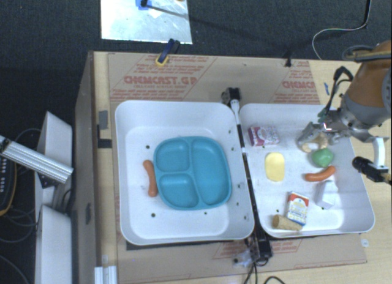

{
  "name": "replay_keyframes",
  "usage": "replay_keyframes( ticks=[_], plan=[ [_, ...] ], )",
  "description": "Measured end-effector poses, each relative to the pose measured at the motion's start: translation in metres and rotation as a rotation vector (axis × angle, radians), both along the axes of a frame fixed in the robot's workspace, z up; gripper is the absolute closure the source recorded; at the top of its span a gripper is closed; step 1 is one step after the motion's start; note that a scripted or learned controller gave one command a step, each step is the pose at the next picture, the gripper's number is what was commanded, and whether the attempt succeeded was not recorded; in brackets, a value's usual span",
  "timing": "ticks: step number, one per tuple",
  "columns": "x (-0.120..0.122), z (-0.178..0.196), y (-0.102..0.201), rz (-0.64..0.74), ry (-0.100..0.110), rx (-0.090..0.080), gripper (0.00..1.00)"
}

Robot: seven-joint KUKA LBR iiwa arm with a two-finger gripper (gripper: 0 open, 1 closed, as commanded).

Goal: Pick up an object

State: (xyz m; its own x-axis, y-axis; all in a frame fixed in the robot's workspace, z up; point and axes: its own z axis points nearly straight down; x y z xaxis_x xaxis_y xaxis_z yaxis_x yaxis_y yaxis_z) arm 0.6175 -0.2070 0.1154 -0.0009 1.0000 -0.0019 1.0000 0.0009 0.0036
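The brown tabletop [202,71] bore red lettering reading "CHEMCAST GP", printed once behind the left bin and again, partly cut off, behind the right bin. Two white bins sat side by side, touching along their inner walls.

The pincer [313,134] hung over the far right part of the right bin [361,215], close to that bin's right wall; whether its fingers were spread or pressed together could not be told. Just below it lay one green ball [323,156], and just beyond that one orange carrot-shaped piece [320,175]. Left of the pincer lay one pink-and-white packet [263,136], its print too small to read, and one yellow block [275,166]. Farther toward the near wall sat one small red-and-white carton [297,208], its label unreadable, one tan cork-like piece [284,221] touching it, and one pale grey scrap [324,192].

Well to the left, in the left bin [131,154], rested one blue tray with three compartments [192,172], with one orange sausage [150,178] just beside its left edge. Bare white floor showed between the yellow block and the green ball.
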Motion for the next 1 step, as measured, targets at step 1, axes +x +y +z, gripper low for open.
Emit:
replay_keyframes(
  ticks=[1],
  plan=[
    [-0.0246,-0.031,0.0005,0.0,0.002,0.001,0.0]
  ],
)
